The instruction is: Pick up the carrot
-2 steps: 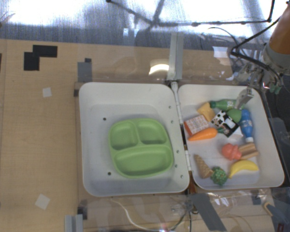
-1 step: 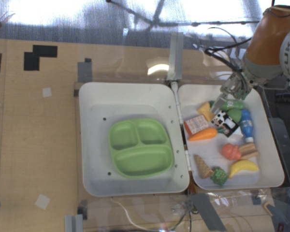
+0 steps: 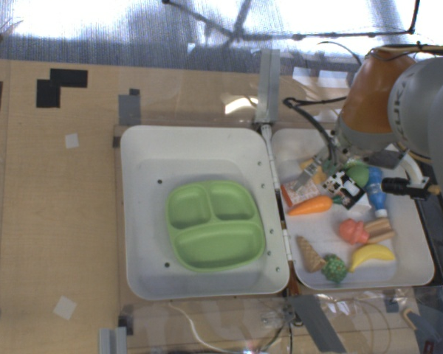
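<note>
Where the frame's lower right begins, right bin (image 3: 421, 271) holds broccoli (image 3: 335, 268), cone (image 3: 309, 251), banana (image 3: 372, 256). Carrot (image 3: 310, 206) lies above these, near the bin's left wall, free of the pincer (image 3: 338, 169); pincer state: cannot tell. Left bin (image 3: 144, 198): green tray (image 3: 215, 224). Arm (image 3: 399, 98) at upper right.

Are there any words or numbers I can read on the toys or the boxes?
None can be read.
The packet beside the carrot has printing on it, too blurred to read.
The black and white patterned thing near the gripper shows marks, no letters I can make out.
</note>
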`<control>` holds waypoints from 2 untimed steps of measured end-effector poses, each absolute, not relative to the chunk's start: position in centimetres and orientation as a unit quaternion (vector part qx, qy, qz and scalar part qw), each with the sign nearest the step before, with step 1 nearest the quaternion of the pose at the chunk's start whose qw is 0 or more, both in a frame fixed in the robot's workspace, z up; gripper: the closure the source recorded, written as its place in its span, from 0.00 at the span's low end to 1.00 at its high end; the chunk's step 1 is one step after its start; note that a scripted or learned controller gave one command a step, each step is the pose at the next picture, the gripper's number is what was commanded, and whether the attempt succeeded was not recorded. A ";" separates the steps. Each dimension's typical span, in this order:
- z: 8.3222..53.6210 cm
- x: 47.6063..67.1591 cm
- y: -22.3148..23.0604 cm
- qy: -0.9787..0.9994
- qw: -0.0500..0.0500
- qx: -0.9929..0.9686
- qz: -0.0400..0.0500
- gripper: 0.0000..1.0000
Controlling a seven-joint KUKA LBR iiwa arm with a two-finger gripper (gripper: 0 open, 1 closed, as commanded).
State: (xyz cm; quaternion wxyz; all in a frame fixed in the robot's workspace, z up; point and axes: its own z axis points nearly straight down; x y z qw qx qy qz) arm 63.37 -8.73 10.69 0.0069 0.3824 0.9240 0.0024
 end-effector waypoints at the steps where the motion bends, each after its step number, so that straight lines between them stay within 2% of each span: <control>1: 9.8 62.4 -8.9 0.846 0.007 0.534 0.006 0.00; 2: 9.9 53.2 -8.9 0.858 0.017 0.514 0.009 0.00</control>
